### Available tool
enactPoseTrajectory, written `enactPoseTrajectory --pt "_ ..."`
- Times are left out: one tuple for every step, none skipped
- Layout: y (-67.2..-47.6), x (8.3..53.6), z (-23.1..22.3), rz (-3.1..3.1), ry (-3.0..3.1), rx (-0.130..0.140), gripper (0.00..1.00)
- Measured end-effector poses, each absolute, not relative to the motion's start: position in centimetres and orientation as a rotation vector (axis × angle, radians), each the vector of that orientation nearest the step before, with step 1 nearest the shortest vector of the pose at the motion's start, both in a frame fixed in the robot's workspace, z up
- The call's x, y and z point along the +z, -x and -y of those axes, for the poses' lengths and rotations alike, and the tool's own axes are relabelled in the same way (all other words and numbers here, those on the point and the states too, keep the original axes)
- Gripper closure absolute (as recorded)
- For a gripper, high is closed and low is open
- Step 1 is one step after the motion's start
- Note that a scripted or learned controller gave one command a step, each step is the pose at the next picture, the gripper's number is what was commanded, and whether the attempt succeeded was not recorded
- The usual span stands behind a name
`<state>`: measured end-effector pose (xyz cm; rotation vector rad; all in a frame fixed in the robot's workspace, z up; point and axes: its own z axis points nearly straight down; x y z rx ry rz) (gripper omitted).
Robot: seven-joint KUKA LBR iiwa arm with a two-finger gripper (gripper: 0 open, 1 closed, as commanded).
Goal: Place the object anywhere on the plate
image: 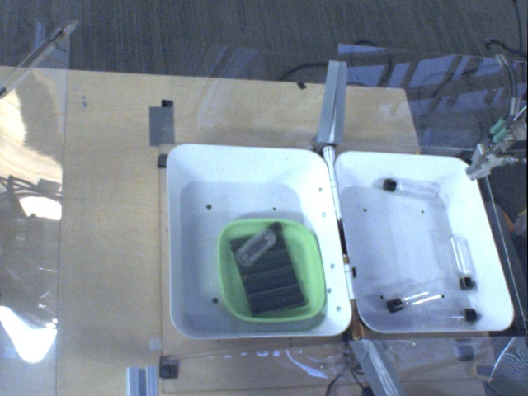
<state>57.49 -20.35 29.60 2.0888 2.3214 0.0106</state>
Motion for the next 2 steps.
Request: enactPoseTrajectory --pt "-57.5 29.6 20.3 -2.322 -2.089 0.010 0.00" --pt "-57.7 30.9 20.3 -2.322 -2.073 0.016 1.00"
